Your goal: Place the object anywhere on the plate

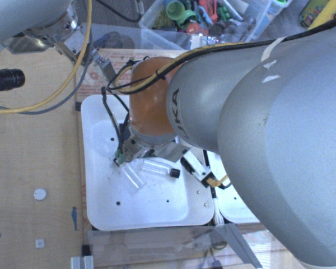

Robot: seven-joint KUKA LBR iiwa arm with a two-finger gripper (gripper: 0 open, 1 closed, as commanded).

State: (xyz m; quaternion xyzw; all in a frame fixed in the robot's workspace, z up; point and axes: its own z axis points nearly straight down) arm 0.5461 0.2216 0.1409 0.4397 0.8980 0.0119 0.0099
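Object: not identifiable, nor any plate | near: white bin (157,209), floor mostly bare | middle: gripper (135,164) low over bin, clear fingers (133,177) seem spread, nothing between | far: box of toys (213,10) | progress: judged early; pick and placing remain

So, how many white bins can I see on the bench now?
2. The left bin is in open view near the middle. The right bin lies beside it, mostly hidden under the arm.
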